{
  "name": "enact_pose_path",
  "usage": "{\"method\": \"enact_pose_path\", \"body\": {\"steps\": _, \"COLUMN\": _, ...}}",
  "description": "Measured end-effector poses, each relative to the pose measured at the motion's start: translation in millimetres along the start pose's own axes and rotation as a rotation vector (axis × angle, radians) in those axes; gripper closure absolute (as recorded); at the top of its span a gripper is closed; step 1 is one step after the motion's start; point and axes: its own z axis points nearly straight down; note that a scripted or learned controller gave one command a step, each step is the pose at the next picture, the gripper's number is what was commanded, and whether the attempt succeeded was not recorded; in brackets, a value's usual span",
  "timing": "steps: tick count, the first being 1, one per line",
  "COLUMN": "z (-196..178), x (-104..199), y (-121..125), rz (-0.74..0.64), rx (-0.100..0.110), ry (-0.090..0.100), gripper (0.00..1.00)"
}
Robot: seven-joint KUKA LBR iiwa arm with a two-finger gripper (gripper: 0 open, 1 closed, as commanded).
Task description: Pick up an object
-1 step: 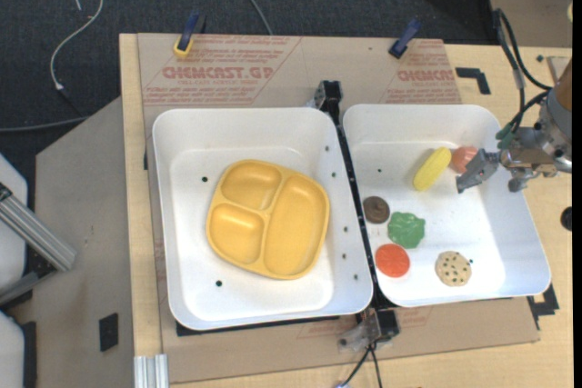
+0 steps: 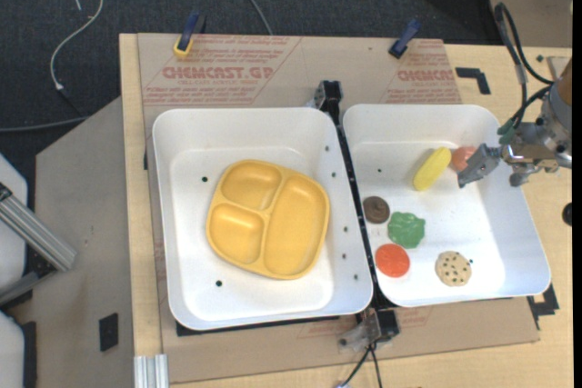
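The right bin (image 2: 509,232) holds several small items. A yellow oblong piece (image 2: 432,168) lies near its back, and a small salmon-coloured piece (image 2: 462,156) sits just right of it. Lower down are a brown round piece (image 2: 376,210), a green lumpy piece (image 2: 406,229), a red-orange disc (image 2: 393,261) and a speckled cookie (image 2: 453,268). My gripper (image 2: 496,170) hovers over the bin's right side, open, with nothing between its fingers. Its left finger (image 2: 475,166) is right next to the salmon piece and partly hides it.
The left bin (image 2: 177,195) holds a yellow divided plate (image 2: 268,218). Both bins rest on a cardboard sheet (image 2: 236,68) held by blue clamps (image 2: 188,34) at the back. A black divider (image 2: 350,195) runs between the bins.
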Motion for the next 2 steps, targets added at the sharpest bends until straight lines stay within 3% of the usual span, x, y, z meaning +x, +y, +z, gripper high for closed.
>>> {"method": "enact_pose_path", "body": {"steps": 2, "z": 89.9, "x": -1.8, "y": -5.2, "rz": 0.0, "rx": 0.004, "ry": 0.002, "gripper": 0.0}}
